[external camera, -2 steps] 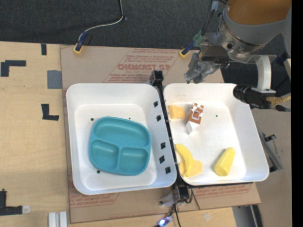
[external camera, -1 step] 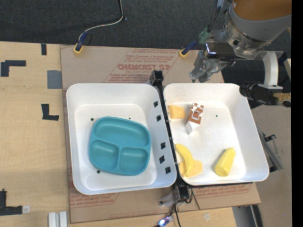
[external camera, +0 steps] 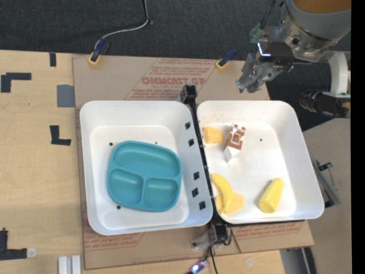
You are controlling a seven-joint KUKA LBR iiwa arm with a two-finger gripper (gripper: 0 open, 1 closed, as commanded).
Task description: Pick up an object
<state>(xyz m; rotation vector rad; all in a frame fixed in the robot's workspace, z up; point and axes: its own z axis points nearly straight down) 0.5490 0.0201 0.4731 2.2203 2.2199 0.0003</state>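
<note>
- camera view looks down at a slant on two shallow white bins side by side on a cardboard sheet, which keeps every object inside one reachable area.
- right bin [external camera: 296, 153] is the landmark; the gripper [external camera: 254, 79] hangs above and just beyond its far edge, over the cardboard rather than over any object.
- whether the claw is released or clenched cannot be told: it is small and partly blurred, and nothing can be seen grasped in it.
- inside the right bin lie four loose things, any of which could serve as the object to pick up: a small orange block [external camera: 213, 135] near its far left corner, a brown and white toy piece [external camera: 234, 140] just beside that, a banana [external camera: 226, 195] along its near left side, and a yellow cylinder [external camera: 270, 196] toward its near right.
- left of the right bin, the other bin holds a teal divided plate [external camera: 144, 176], lying flat.
- judging by its height, the arm seems poised before descending; the pick is not yet done.
</note>
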